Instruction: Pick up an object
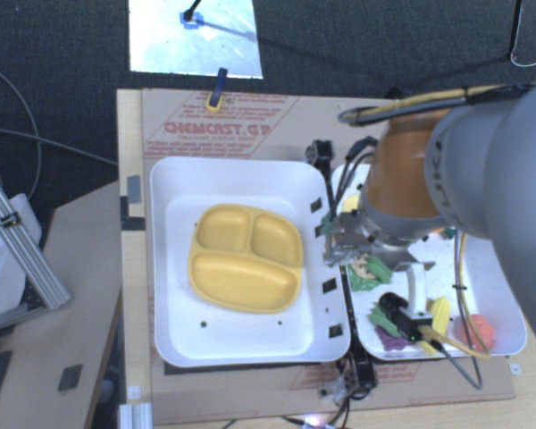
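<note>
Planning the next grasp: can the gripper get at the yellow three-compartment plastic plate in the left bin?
Probably yes. The yellow three-compartment plastic plate lies alone and uncovered in the left white bin, with the gripper over the neighbouring bin.

One fixed camera looks down at a slant on the yellow tray [241, 280], fairly near; the arm [482, 177] enters right of it.

A yellow three-compartment plastic tray [246, 259] lies flat in the left white bin [174, 329]; a green toy [364, 273] and pink toy [480, 331] lie in the right bin [511, 327]
</note>
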### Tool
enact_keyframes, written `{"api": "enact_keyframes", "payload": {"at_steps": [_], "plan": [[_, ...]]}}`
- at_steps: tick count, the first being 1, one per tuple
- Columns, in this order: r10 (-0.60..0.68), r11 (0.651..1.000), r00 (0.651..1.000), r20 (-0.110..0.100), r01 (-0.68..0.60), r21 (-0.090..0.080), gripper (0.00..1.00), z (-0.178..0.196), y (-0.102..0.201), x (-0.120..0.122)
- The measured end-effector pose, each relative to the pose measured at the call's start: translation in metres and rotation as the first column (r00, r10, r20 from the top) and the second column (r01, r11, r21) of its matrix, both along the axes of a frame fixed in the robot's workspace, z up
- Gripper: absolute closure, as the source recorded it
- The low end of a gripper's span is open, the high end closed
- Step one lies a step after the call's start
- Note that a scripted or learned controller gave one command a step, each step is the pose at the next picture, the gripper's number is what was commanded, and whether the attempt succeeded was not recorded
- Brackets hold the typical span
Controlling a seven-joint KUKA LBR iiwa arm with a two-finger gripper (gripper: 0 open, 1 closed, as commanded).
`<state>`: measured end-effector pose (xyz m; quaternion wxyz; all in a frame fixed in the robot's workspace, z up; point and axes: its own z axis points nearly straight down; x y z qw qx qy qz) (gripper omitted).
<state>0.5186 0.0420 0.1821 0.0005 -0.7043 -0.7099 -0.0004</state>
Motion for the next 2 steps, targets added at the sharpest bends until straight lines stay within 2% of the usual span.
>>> {"api": "enact_keyframes", "payload": {"at_steps": [1,2], "plan": [[-0.003,1.0,1.0,0.001,0.003,-0.001,0.0,0.002,-0.002,-0.001],[-0.012,1.0,1.0,0.0,0.012,-0.002,0.0,0.002,-0.072,-0.016]]}}
